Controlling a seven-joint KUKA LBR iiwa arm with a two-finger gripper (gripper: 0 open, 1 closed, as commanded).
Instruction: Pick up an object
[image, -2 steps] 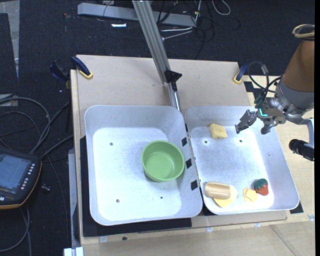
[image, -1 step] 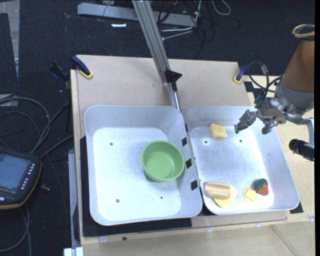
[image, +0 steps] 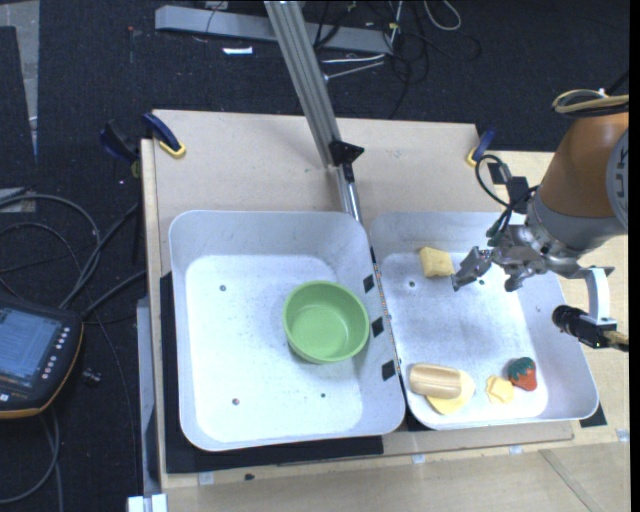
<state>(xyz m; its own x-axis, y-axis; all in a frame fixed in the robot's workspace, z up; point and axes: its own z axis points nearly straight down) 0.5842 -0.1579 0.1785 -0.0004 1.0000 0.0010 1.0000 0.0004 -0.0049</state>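
Claw (image: 492, 268) hangs open and empty over the right bin (image: 570, 400). I target the yellow block (image: 436, 262) just beside it: probably light, soft; grip across its short sides.

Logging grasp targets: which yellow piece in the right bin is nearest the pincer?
The yellow chunk at the bin's far edge, just left of the pincer. The bun and small yellow piece lie at the near edge.

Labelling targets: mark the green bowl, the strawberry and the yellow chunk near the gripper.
green bowl (image: 325, 322), camera view, inner floor.
strawberry (image: 522, 374), camera view, red body.
yellow chunk (image: 436, 262), camera view, top face.
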